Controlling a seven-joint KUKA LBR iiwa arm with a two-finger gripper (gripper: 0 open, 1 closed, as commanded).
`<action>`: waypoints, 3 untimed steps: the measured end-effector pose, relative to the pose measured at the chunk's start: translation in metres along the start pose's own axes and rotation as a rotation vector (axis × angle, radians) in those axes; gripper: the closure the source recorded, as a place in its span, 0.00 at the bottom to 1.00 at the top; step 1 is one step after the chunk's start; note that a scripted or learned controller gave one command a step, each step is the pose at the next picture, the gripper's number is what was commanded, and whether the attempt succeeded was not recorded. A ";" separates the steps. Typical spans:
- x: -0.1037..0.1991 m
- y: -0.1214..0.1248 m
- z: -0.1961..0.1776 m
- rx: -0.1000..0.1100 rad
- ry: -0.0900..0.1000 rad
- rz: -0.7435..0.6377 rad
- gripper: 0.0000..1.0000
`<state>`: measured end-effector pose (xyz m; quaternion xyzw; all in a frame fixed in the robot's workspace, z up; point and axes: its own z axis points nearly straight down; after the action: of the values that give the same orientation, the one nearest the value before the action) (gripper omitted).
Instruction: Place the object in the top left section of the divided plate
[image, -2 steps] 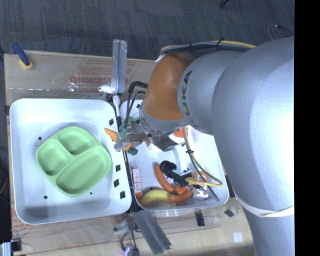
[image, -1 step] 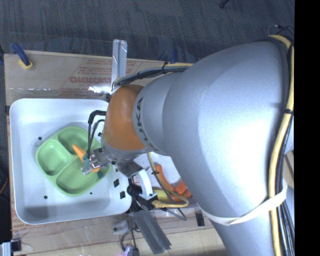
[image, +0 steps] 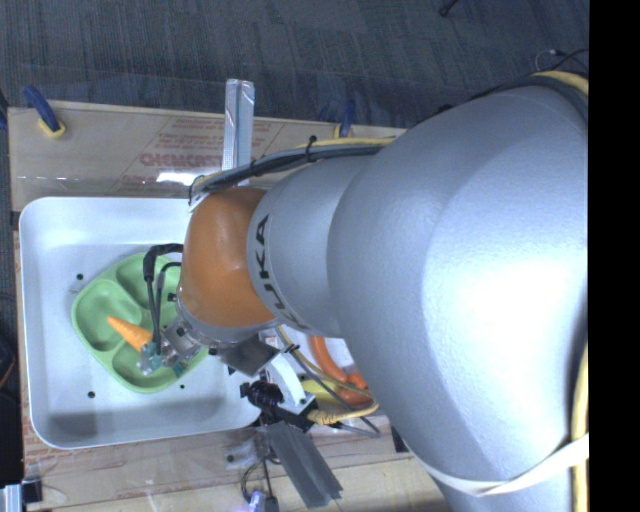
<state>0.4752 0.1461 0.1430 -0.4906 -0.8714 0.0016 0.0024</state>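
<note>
A green divided plate (image: 102, 308) lies in the left white bin (image: 50, 260). An orange carrot-shaped object (image: 128, 331) rests on the plate near its middle, slanting down to the right. My gripper (image: 158, 358) hangs over the plate's lower right part, its tip just below and right of the carrot's end. The orange wrist band and grey arm cover the plate's right side and most of the right bin.
Past the arm in the right bin lie orange and yellow items (image: 335, 385). A metal post (image: 238, 125) stands behind the bins. A blue clamp (image: 42, 108) sits at the bench's far left corner. Black cables (image: 265, 395) hang below the wrist.
</note>
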 end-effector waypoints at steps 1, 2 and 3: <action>0.000 0.000 0.000 0.000 0.000 0.001 0.00; 0.033 0.020 -0.024 -0.002 -0.002 -0.097 0.00; 0.016 0.089 -0.032 -0.002 -0.002 0.107 0.00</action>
<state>0.5438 0.2060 0.1743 -0.5365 -0.8439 0.0013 0.0008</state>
